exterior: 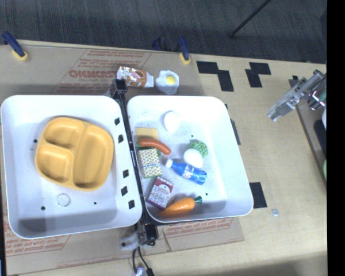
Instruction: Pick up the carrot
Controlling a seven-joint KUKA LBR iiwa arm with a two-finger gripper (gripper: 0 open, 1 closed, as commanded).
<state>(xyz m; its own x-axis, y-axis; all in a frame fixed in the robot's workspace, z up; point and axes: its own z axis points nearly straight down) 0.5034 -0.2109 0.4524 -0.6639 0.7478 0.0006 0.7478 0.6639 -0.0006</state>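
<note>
We saw the gripper [288, 100] at the right, over the bare surface [282, 171] and well apart from both bins, touching nothing; we could not tell its state. The carrot [176, 207] lay along the right bin's [237, 171] near wall, long axis roughly left-right, green top pointing right.

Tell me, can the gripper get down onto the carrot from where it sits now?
Probably yes. The carrot lies uncovered near the right bin's front wall, beside a small red packet. The gripper is off to the right, outside the bin; that wall may crowd it.
</note>
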